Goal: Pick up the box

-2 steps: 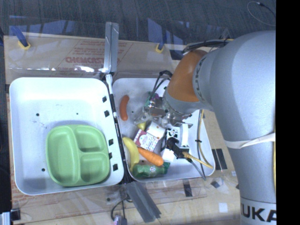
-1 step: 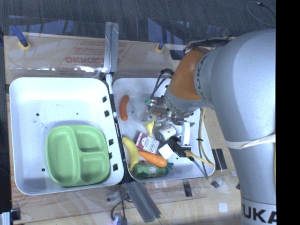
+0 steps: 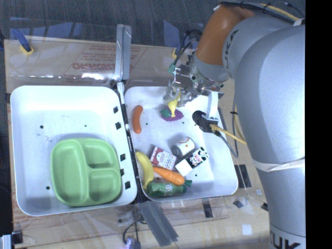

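Observation:
A small red and white box [image 3: 163, 157] lies near the front of the right bin [image 3: 224, 176]. Beside it on the right is a white carton with black cow patches [image 3: 192, 160]. My gripper [image 3: 174, 96] hangs over the back of the right bin, well behind both boxes. It is right above a purple and yellow toy [image 3: 171, 112] and hides the toy's top.
Around the boxes lie a grey can [image 3: 182, 147], a banana [image 3: 144, 167], a carrot [image 3: 168, 175] and a green vegetable [image 3: 166, 189]. An orange sausage [image 3: 137, 118] lies by the bin's left wall. The left bin [image 3: 31, 102] holds a green divided plate [image 3: 85, 170].

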Controlling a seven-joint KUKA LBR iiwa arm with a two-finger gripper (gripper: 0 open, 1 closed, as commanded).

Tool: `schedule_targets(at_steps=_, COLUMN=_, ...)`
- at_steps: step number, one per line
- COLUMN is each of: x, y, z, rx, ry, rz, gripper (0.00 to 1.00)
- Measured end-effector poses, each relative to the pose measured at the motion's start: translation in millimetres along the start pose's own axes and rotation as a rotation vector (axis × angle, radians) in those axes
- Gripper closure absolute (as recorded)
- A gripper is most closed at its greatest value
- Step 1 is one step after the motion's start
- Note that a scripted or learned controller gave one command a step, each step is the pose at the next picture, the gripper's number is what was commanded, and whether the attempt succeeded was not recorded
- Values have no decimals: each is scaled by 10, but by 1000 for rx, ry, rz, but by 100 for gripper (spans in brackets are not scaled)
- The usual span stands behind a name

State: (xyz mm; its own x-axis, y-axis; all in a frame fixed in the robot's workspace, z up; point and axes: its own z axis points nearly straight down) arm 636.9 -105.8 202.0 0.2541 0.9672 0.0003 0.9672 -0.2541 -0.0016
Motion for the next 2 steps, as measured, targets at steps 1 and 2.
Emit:
schedule_targets(at_steps=1, x=3, y=-3, z=6, rx=2, ry=0, rz=-1, gripper=0)
schedule_targets(at_steps=2, x=-98, y=-629, z=1119, rx=5, ry=-2, rz=316, gripper=0)
